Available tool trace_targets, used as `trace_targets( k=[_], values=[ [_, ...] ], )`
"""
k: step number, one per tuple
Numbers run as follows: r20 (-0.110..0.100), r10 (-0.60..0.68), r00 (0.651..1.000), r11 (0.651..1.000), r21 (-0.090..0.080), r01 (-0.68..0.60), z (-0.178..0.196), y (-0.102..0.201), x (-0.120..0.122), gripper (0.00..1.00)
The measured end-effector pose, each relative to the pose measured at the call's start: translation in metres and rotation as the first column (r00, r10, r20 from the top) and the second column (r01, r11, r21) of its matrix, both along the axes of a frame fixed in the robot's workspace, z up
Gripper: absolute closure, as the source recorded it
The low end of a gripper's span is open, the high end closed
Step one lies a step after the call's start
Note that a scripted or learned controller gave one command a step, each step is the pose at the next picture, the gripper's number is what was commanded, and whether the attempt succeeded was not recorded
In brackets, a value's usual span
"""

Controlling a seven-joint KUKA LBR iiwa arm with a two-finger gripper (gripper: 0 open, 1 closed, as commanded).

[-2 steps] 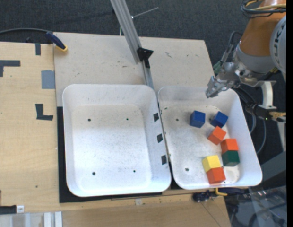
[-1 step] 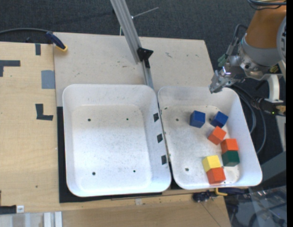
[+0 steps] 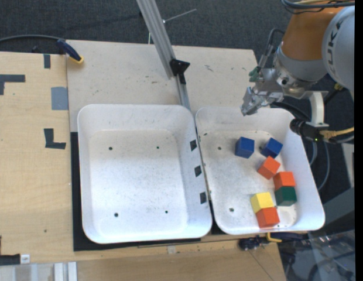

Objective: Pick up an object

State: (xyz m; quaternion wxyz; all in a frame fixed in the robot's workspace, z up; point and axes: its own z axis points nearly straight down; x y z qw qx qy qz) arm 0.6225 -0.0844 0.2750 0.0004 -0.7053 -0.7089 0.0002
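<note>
Grey two-finger gripper (image 3: 252,106) is hovering over the right white plastic bin's (image 3: 227,215) far rim.
It is gripping nothing; its opening I cannot tell. Small coloured blocks, including a blue cube (image 3: 245,147), are lying in that bin.

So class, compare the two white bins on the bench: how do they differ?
The right bin holds coloured blocks, blue, orange, yellow and green; the left bin shows bare speckled floor. The gripper hangs over the right bin's far rim, not over the left bin. The left bin looks wider than the right bin. Both are shallow and white with rounded corners.
</note>
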Motion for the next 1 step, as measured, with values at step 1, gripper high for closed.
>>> trace_targets(
  k=[1],
  values=[
    [0.0, 0.002, 1.0, 1.0, 0.001, -0.002, -0.004, 0.0589, -0.0119, 1.0]
  ],
)
